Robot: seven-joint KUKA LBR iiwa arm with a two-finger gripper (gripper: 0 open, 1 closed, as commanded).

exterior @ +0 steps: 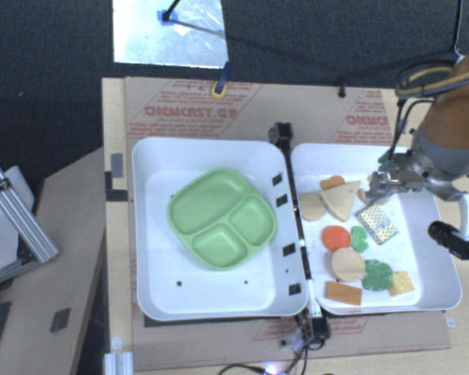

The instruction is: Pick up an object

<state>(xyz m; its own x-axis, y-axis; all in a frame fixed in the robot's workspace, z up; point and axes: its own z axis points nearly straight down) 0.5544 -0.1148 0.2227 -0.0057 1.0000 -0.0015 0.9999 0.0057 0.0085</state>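
Note:
My gripper (377, 187) hangs over the upper part of the right bin (445, 287), reaching in from the right. It sits just right of a tan wedge (340, 201) and above a patterned foil packet (377, 225). Below lie a red round piece (336, 237), a green leafy piece (359, 239), a tan disc (348, 265), a second green piece (377, 275), a yellow cube (402, 283) and an orange block (343, 292). A beige disc (312, 206) and an orange slice (332, 183) lie at the bin's upper left. Nothing shows between the fingers.
The left bin (152, 287) holds a green three-compartment plate (221, 219). A black divider with clips (291, 209) runs between the bins. A foil sheet (172, 22) lies beyond the bench. A black part of the arm (453, 241) juts over the right bin's right rim.

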